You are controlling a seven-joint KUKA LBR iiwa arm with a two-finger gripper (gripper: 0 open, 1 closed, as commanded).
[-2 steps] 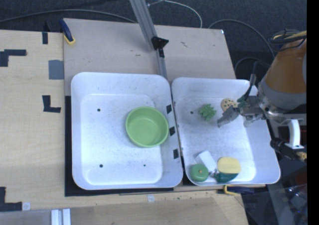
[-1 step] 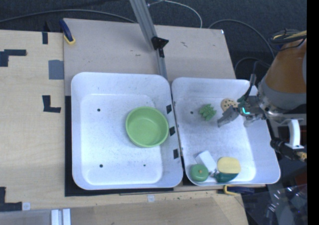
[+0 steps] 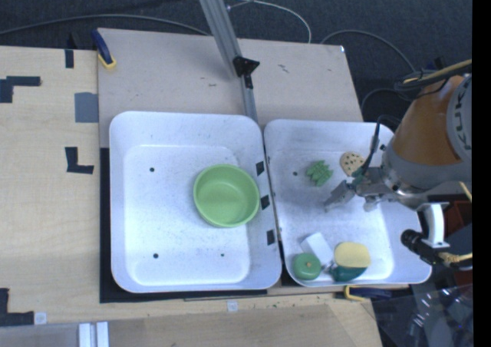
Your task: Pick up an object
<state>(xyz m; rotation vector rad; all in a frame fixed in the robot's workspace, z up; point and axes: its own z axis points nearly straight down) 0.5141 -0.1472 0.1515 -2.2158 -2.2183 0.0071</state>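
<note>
Here we see the jaws (image 3: pixel 343 193) low over the middle of the right bin (image 3: pixel 288 138), grey fingers pointing toward the frame's left; we cannot tell whether they are spread or closed. Just up-left lies a knobbly green lump (image 3: pixel 318 173), and beside the wrist a speckled tan disc (image 3: pixel 351 161). Toward the lower edge sit a green ball (image 3: pixel 308 266), a white block (image 3: pixel 317 246) and a yellow sponge-like piece (image 3: pixel 352 254). A smooth green bowl (image 3: pixel 225 195) rests in the left bin (image 3: pixel 138 138). The arm (image 3: pixel 430 138) enters from the right, orange band above the wrist.
</note>
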